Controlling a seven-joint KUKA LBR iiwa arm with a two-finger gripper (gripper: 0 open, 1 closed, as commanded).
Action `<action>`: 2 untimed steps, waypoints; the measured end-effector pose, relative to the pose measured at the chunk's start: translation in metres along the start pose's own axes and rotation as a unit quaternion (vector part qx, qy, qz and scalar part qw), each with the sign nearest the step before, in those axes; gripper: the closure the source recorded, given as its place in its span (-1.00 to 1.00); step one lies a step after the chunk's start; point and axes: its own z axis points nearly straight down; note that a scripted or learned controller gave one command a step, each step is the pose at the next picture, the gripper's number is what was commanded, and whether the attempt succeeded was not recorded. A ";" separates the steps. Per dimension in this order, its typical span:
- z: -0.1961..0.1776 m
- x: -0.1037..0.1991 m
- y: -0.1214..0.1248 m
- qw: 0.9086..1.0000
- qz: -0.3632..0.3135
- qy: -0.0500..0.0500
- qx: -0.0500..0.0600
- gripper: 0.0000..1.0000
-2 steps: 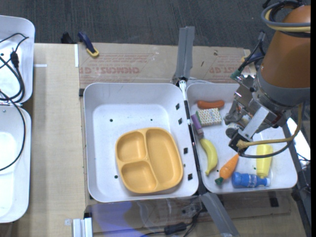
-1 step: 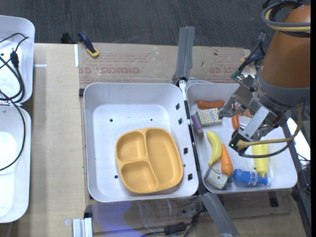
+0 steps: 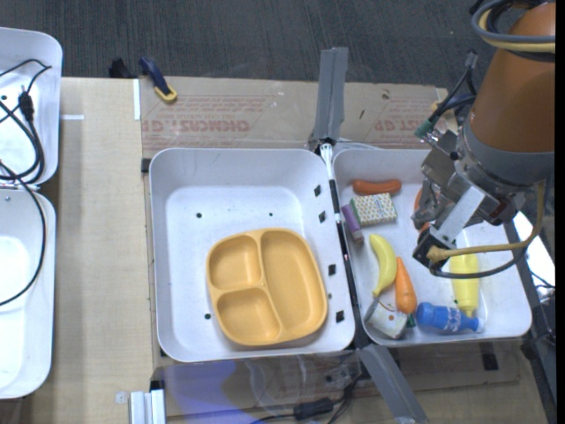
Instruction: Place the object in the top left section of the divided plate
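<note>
Two white bins sit side by side, and the coming move turns on the wall they share: everything loose lies in the right bin (image 3: 381, 154), while the yellow divided plate (image 3: 296, 281) lies in the left bin (image 3: 163, 237), closer to its front edge than to its back. The gripper (image 3: 431, 223) hangs over the middle of the right bin, toward its right edge. I cannot tell whether it is spread or closed, and nothing can be seen held in it. Which object is meant is not settled by the task. The nearest candidates are the banana (image 3: 382, 263) and the carrot (image 3: 404, 287), lying just beside each other between the gripper and the shared wall. Their long axes run roughly from the bin's back toward its front. A sausage (image 3: 377, 186) and a patterned block (image 3: 374, 208) lie nearer the back left corner, with a blue bottle (image 3: 446, 318) and a yellow bottle (image 3: 466, 283) along the front edge. The top left section (image 3: 234, 265) is the small compartment on the plate's far side from the gripper, so a carry would likely have to cross the shared wall and then the plate's large compartment before lowering.
</note>
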 end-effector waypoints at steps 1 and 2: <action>-0.094 0.001 -0.003 0.977 0.211 0.004 -0.002 1.00; -0.102 0.002 -0.002 0.977 0.212 0.002 -0.002 1.00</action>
